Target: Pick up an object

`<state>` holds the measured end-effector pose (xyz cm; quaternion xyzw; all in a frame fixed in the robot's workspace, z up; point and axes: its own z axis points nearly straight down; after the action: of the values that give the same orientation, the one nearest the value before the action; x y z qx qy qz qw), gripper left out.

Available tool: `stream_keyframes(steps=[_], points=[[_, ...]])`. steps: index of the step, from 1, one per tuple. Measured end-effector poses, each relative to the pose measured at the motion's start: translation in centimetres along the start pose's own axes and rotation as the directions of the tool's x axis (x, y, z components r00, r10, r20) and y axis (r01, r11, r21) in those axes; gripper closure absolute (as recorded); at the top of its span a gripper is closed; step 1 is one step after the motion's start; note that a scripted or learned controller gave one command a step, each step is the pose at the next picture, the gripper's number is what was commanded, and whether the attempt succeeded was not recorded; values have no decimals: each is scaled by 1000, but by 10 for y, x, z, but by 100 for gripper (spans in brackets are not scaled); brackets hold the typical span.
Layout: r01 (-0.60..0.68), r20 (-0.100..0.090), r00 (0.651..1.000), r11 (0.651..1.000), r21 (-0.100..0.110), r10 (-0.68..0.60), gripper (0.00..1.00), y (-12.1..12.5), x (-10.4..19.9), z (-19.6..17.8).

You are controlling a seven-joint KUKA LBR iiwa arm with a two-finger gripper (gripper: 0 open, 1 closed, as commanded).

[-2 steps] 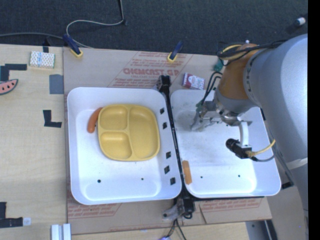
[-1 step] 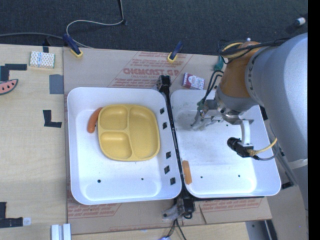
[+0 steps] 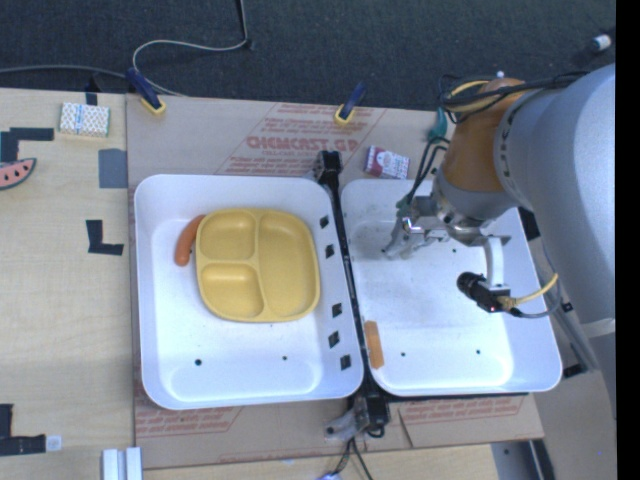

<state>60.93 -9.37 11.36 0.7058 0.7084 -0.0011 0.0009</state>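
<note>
While the tool is poised low in the right bin — grip state cannot be told — an approach is judged underway; the orange piece remains unreached.

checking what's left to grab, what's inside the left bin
The left bin holds a yellow divided plate and an orange sausage-like piece at the plate's left edge. Whatever lies under the plate is covered.

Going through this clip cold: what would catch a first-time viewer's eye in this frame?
First, the yellow plastic divided plate in the left white bin, with an orange sausage-shaped toy lying against its left edge. Next, the big grey arm with its orange band reaching in from the right, its two-finger gripper low over the right white bin. A small orange carrot-like piece lies at that bin's left wall.
</note>
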Motion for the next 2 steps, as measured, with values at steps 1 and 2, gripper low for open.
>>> stream_keyframes(steps=[1,2], points=[[0,1,1000,1000,0,0,0,0,0,0],[-3,-1,1000,1000,0,3,0,2,-2,28]])
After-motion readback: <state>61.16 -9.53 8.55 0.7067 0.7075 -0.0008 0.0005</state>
